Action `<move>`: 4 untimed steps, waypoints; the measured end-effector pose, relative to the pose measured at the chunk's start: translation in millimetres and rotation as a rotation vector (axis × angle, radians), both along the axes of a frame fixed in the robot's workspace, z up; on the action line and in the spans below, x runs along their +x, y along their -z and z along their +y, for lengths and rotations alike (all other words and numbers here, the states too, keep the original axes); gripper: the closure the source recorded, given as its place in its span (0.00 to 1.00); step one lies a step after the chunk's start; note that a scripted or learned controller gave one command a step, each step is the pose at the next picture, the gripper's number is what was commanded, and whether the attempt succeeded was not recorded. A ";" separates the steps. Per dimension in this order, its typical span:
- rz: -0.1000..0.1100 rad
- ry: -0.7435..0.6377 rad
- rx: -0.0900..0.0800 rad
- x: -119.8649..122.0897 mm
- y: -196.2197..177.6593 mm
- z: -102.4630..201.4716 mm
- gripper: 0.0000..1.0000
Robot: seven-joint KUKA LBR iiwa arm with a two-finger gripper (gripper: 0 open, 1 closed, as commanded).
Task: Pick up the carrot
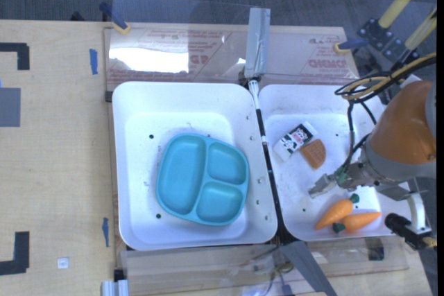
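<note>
Carrot pieces are seen in the right bin, near its front edge: one carrot is orange, short and tapered, lying tilted with its thin end toward the lower left, and a second carrot of the same colour lies just beside it, pointing right. Small green stubs are visible where the two thick ends meet. Both are resting on the white bin floor and nothing is closed around them.

The gripper is held just above and to the left of the carrots, its grey metal fingers pointed leftward; whether they are spread or closed cannot be told, and nothing is seen between them. Behind it, the orange band of the arm is seen at the right.

Further back in the same bin, a small white carton with a black cow-patch pattern is lying beside a brown biscuit-like piece; no lettering on the carton can be read.

A blue divided plate with three compartments is set in the left bin. On the clear panel behind the bins, red printing is seen reversed and cannot be read.
</note>
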State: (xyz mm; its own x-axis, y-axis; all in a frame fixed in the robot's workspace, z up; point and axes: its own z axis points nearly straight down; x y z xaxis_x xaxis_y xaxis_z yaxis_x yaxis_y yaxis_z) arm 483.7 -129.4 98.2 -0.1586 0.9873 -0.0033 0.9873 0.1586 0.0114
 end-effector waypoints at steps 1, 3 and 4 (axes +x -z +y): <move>0.005 -0.204 -0.003 -2.4 11.1 -59.4 0.00; 0.006 -0.337 -0.005 -2.8 -53.6 -86.7 1.00; 0.008 -0.337 -0.003 -3.4 -52.3 -86.1 0.00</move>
